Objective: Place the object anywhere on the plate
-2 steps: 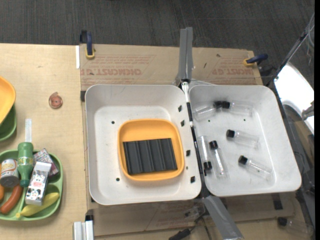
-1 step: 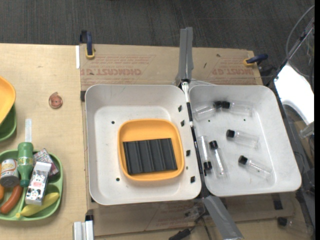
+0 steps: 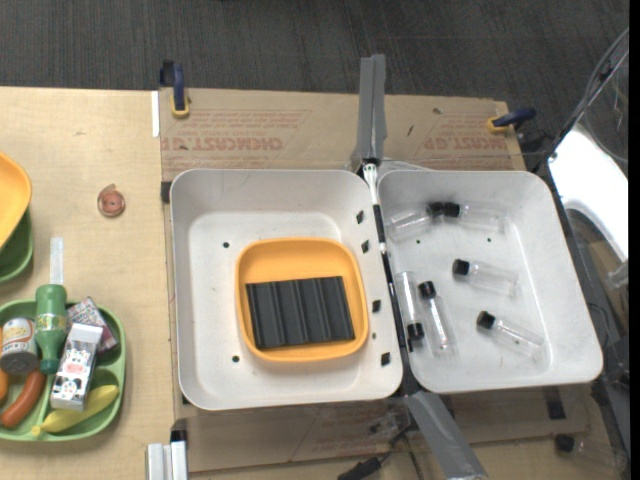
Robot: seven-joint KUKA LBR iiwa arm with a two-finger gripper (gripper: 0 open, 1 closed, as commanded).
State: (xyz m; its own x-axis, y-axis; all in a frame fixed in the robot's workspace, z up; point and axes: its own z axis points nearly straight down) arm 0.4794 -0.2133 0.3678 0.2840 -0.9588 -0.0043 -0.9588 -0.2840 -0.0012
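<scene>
Clear tubes point(image 3: 470, 273) in right bin point(image 3: 570, 268), orange plate point(image 3: 300, 258) in left bin point(image 3: 200, 268)

Landmark: square orange plastic plate point(image 3: 300, 301), sits mid left shallow white bin point(image 3: 190, 298). On plate: black ribbed rectangular block point(image 3: 299, 310). Right of plate, in right shallow white bin point(image 3: 570, 268): clear black-capped plastic vials point(image 3: 487, 275), scattered.

Two white bins point(image 3: 190, 268) side by side. The left one carries an orange-yellow plate point(image 3: 300, 253) with a dark grey ribbed slab point(image 3: 300, 311) on it. On the right, clear tubes point(image 3: 500, 330) with black caps, possibly five.
</scene>
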